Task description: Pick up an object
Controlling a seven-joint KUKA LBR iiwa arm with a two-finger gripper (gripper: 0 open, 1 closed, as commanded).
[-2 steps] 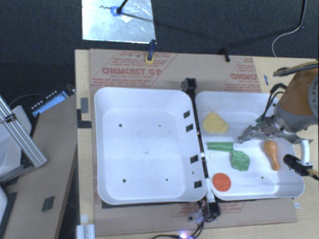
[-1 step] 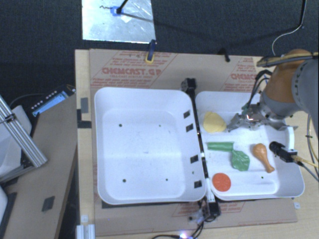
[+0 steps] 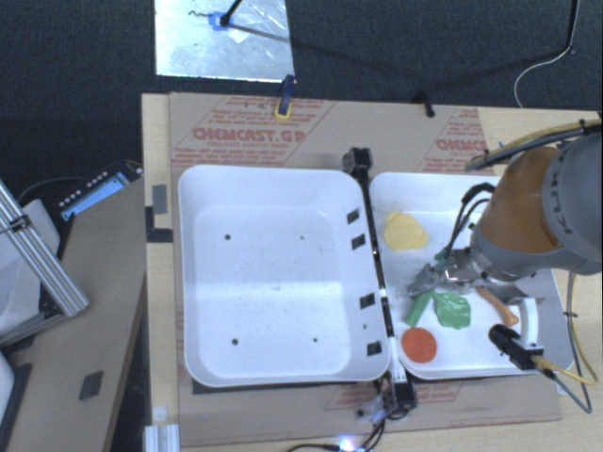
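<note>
A green object lies in the right bin, toward that bin's front edge and near its middle. It looks like a leafy toy piece: a broad, rounded part on the right and a narrower stem-like part running off to the left and slightly toward the front, so its long axis lies roughly left to right with a slight slant. The narrow end points toward the divider between the two bins.

The claw hangs just above and behind the green object, close to its narrow end; whether it touches cannot be told, and whether the claw is apart or together cannot be told either. The arm, grey with an orange band, reaches in from the right over the right bin's far right corner.

A pale yellow round piece rests near the back left of the right bin. A red-orange disc sits in the front left corner, just in front of the green object. A thin orange piece lies to the right of the green object, partly under the arm. The left bin sits beside it on the bench.
</note>
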